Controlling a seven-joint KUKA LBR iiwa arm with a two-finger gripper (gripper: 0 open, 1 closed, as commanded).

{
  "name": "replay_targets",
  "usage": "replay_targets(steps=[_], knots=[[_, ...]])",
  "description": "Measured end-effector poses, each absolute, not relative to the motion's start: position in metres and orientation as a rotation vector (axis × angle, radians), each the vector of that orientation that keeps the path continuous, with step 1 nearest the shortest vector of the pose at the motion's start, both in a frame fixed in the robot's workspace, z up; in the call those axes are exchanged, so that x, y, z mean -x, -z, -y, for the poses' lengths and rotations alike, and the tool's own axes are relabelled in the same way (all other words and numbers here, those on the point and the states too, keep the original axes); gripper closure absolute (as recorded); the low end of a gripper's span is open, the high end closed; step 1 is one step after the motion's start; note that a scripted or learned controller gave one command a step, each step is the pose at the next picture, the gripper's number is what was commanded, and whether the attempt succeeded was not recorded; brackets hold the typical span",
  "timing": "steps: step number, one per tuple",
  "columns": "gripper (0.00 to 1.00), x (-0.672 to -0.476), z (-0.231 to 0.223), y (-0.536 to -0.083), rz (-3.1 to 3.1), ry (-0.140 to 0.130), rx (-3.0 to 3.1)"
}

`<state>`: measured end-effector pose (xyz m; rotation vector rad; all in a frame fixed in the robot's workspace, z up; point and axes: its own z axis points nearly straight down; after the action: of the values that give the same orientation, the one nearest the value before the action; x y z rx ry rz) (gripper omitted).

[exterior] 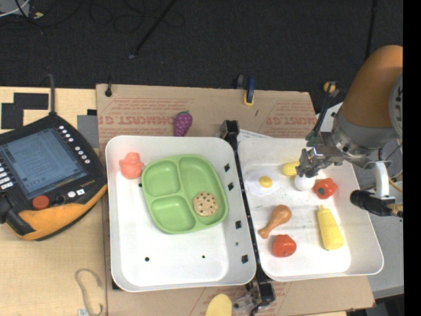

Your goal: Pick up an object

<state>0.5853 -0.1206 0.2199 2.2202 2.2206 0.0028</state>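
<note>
You see the jaws (306, 171) lowered into the right bin (368, 259), over a small white object (303, 182); whether they grip it cannot be told. Beside them lie a red pepper (324, 189), a yellow piece (289, 170), and a chicken drumstick (275, 220).

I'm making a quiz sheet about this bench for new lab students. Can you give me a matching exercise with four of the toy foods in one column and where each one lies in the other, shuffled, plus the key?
Things:
1. cookie
2. purple grapes
3. drumstick
4. pink toy

Places:
A. on the cardboard behind the bins
B. in the right bin, among the other toy foods
C. in a compartment of the green tray
D. on the left bin floor, beside the tray's far left corner

Pairs: 1-C, 2-A, 3-B, 4-D
</note>
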Motion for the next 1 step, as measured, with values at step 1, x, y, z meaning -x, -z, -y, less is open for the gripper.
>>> replay_targets(steps=[1], knots=[[1.0,-0.5853,0.1219,-0.2276,-2.222,0.0,-2.223]])
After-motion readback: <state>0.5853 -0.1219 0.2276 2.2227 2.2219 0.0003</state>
